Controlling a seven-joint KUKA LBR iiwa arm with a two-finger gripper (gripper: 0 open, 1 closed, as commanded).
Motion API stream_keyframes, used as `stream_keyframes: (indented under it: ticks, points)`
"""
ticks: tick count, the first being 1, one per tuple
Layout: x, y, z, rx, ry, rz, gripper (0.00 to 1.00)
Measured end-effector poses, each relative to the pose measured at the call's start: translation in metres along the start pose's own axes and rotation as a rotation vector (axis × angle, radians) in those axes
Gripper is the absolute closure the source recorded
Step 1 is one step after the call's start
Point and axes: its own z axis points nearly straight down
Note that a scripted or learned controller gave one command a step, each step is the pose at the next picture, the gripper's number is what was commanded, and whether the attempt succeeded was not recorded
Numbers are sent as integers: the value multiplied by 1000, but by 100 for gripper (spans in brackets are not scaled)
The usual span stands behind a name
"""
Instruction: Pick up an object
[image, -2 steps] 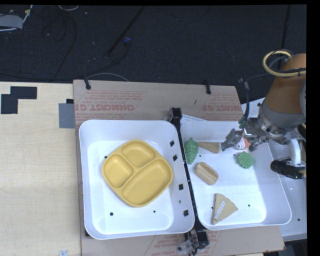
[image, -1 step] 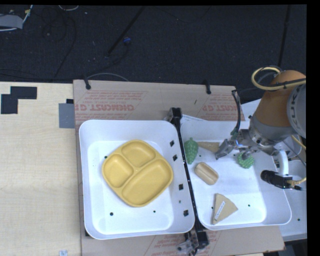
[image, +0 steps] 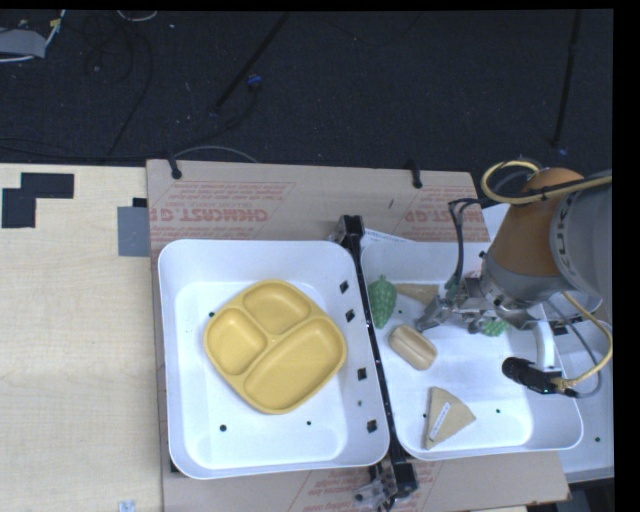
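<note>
My gripper (image: 447, 308) is low in the right bin (image: 505, 432), at its upper middle, under the grey arm with the orange band. Just left of and below it lies a tan bread roll (image: 412, 347). A green leafy piece (image: 383, 299) rests against the bin's left wall. A flat tan piece (image: 416, 294) lies just left of the gripper. A small green item (image: 492, 326) peeks out at the gripper's right side, partly hidden. A pale wedge (image: 445, 415) sits near the front of the bin.
The left bin (image: 190, 420) holds a yellow divided plate (image: 275, 345). A black divider with clips (image: 365, 340) runs between the two bins. Both stand on a cardboard sheet (image: 300, 200).
</note>
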Motion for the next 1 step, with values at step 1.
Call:
stream_keyframes:
  ticks: [1]
  points:
    - [-1,1,-13,-2,-1,2,100]
